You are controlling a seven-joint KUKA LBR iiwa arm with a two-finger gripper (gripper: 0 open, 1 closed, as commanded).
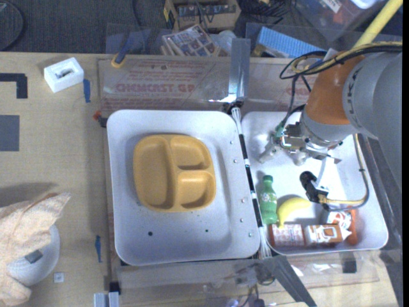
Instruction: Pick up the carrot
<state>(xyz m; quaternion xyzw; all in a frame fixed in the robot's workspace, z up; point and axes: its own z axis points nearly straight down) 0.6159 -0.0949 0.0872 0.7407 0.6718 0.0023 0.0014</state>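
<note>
Faint red lettering runs along the clear plastic sheet (167, 85) behind the bins; it appears to begin "CHONGKST", the rest illegible. The labels on the bottle (266, 200) and the carton (309, 235) are too small to read.

I see the bench (51, 165), a pale wooden surface. Two shallow white bins sit on it side by side, touching along their inner edges: the left bin (128, 235) and the right bin (377, 229). Behind the bins lies a clear plastic sheet with red lettering (160, 85) (I cannot read all the letters). Near the far left corner rests a small white box (64, 73). At the near left edge lies a crumpled orange-patterned cloth (29, 222), partly over a grey bowl-like object (32, 261).
</note>
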